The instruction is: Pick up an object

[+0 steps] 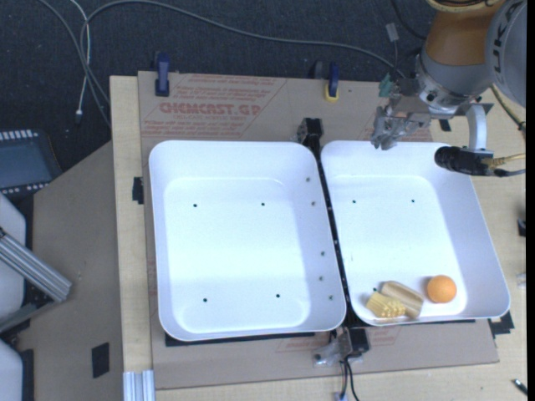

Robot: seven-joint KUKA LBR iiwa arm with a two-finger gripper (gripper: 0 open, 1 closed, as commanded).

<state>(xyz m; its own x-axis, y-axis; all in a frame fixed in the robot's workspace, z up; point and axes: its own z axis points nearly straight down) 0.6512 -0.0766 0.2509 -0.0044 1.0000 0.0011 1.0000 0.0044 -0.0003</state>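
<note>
In the right bin [468,199], near its front edge, lie three small objects: an orange ball [441,289], a tan bread-like piece [403,294] and a yellow corn-like piece [385,307] touching it. My gripper [386,134] hangs over the far left corner of the right bin, well away from these objects. Its fingers point down and nothing shows between them.
The left bin [167,249] sits beside the right one on a cardboard-covered bench. A black clip [310,130] stands between the bins at the back. Blue clamps [162,72] hold the board's far edge. A black fitting [458,159] sticks out by the right bin's far rim.
</note>
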